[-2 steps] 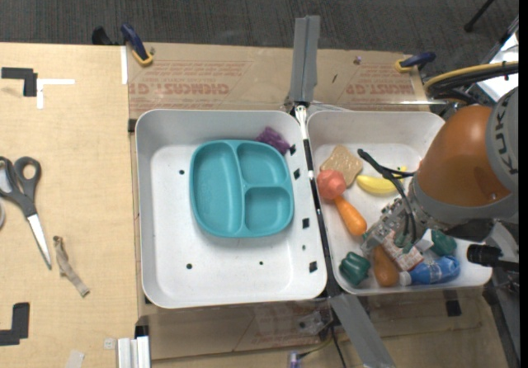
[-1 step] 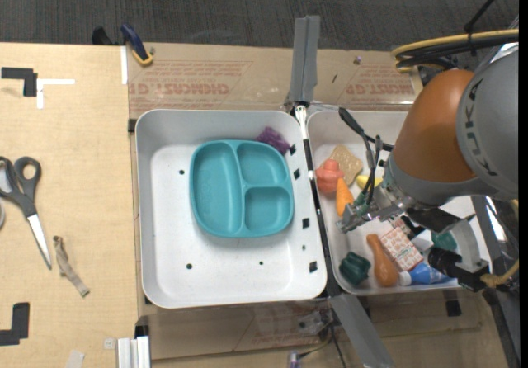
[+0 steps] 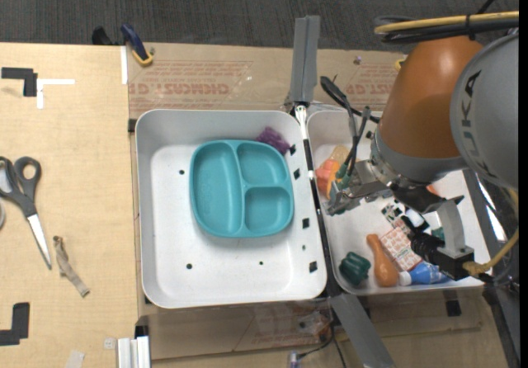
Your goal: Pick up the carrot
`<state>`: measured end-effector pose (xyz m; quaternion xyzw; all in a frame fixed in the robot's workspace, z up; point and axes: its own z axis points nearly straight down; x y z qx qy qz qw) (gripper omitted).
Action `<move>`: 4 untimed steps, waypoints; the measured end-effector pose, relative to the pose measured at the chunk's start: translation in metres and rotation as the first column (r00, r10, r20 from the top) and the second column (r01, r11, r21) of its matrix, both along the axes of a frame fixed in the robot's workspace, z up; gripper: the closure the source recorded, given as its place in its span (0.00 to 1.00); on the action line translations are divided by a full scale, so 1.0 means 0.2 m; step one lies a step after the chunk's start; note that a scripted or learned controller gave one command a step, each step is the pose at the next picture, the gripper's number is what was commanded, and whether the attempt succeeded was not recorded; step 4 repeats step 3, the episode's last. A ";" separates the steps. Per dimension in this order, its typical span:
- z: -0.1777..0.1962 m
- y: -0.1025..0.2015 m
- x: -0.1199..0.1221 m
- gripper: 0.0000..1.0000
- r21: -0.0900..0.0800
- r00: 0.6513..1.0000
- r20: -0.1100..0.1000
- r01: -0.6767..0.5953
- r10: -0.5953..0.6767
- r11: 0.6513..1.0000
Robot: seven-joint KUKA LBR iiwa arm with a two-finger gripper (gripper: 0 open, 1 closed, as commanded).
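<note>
Lying orange and tapered, the carrot (image 3: 382,260) sits below the claw (image 3: 340,203), grip unclear.

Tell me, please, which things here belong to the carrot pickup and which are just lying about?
For the job:
carrot
gripper
right bin

Lying about:
teal divided plate
purple item
scissors
green item
</note>
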<state>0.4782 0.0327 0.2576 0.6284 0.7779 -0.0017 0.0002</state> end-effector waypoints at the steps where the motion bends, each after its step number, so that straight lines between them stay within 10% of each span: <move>1: -0.34 0.32 -0.01 1.00 0.001 0.985 -0.003 -0.173 0.173 0.985; 2: 0.14 0.42 0.22 1.00 0.001 0.942 -0.001 -0.336 0.336 0.942; 3: 0.54 0.02 0.22 1.00 0.000 0.970 0.000 -0.243 0.243 0.970; 4: 0.54 0.02 0.22 1.00 0.000 0.970 0.000 -0.243 0.243 0.970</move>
